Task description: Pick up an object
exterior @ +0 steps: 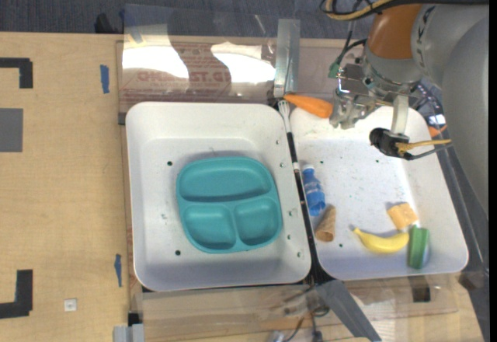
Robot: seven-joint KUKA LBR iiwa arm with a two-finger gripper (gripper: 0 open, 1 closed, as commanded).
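Observation:
My gripper (346,113) hangs over the back left part of the right bin (365,158). An orange carrot (309,106) lies just to its left, on the bin's back corner beside the divider. Further forward in that bin are a blue tube-like thing (313,190) along the left wall and a brown cone (325,224) below it. Near the front right lie a yellow banana (380,240), a small orange block (402,215) and a green piece (418,246). Nothing shows in the gripper.
The left bin (147,138) holds a teal divided plate (227,203) in its middle. A clear plastic sheet and a metal upright (286,61) stand behind the bins. The arm's grey body covers the right bin's back right corner.

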